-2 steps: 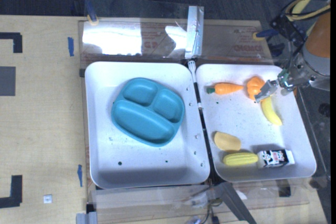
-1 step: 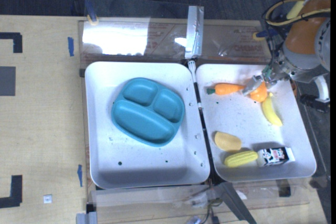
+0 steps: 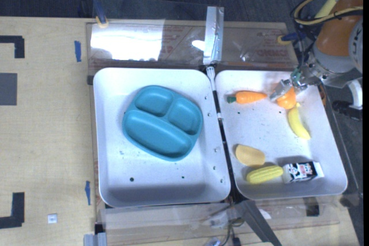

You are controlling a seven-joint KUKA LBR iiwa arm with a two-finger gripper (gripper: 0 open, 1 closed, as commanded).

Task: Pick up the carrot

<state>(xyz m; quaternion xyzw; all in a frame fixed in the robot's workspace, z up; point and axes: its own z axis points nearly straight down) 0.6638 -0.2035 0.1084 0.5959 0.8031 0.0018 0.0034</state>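
Two white bins sit side by side on my bench; the carrot (image 3: 251, 97) lies unlifted near the right bin's (image 3: 331, 178) far edge, the gripper (image 3: 293, 87) hovers just beside it, grip state unreadable.

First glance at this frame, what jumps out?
The big blue divided plate, alone in the left bin. Then the right bin with its scatter of toy food: the carrot near the top, and the tool low at its upper right corner, close beside an orange piece, with a banana just below.
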